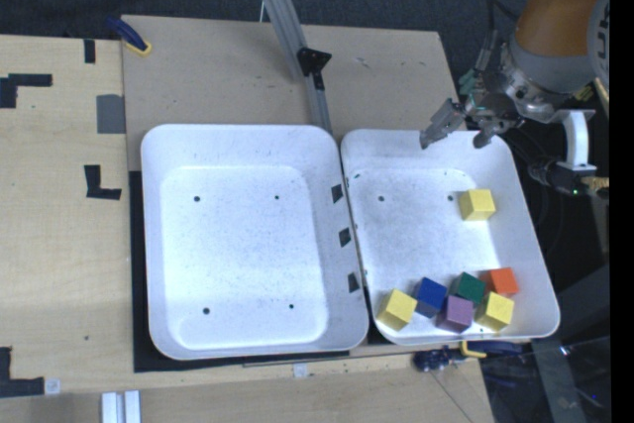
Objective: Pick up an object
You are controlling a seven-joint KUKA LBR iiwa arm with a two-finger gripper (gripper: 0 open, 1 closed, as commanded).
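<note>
Below open tool (pixel 458 133), apart: yellow cube (pixel 477 204), right bin (pixel 530 243).

A tan bench (pixel 59 213) is seen, on which two white bins (pixel 243 139) (pixel 525 203) are set side by side at frame centre.

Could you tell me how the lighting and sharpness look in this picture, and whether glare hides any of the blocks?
Camera view: even, soft light; the white bins are bright but not blown out, their speckles still readable; the blocks cast only faint shadows and none is lost to glare; the gripper looks slightly soft at the right bin's far rim; the surroundings beyond the bench are dark.
</note>
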